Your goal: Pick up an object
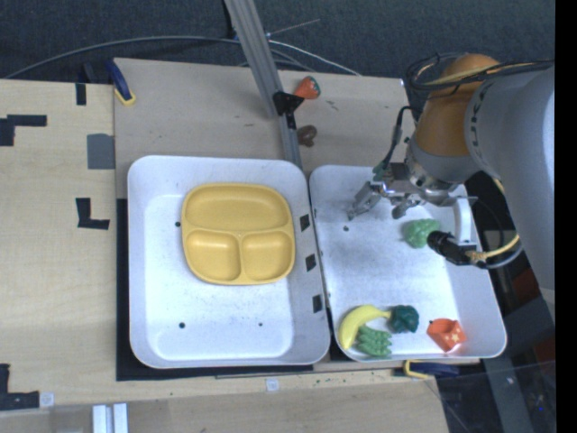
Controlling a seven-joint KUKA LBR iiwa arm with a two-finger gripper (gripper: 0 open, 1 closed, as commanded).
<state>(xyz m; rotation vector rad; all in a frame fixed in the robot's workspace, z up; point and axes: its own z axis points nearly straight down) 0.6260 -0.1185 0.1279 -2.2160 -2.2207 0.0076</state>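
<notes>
- A grey arm (505, 124) with an orange band above its wrist reaches in from the right over the right-hand white bin (379, 260), its gripper (386, 201) hanging above the bin's upper part with the two fingers spread apart and nothing between them.
- A light green object (418, 233) lies just right of and below the gripper, on the bin floor, apart from the fingertips.
- Four more pieces sit along the same bin's near edge: a yellow banana (359, 318) in the lower left corner, a green ridged toy (375, 341) touching it from below, a dark teal lump (404, 317) just to its right, and an orange-red piece (445, 333) near the lower right corner.
- A black cable with a yellow stretch (469, 253) loops from the wrist over the bin's right side, close beside the light green object.
- The left-hand white bin (153, 269) holds a yellow three-compartment plate (239, 233), set in its upper half.
- A grey metal post (257, 48) slants up from a black clamp between the bins' far corners; an orange-tipped clip (307, 87) sits just beside it.
- Both bins rest on a tan wooden bench (180, 106), marked with black tape pieces at the left; a blue-and-yellow clamp (121, 83) grips its far left corner.
- Dark carpet (108, 12) with thin cables runs beyond the bench.
</notes>
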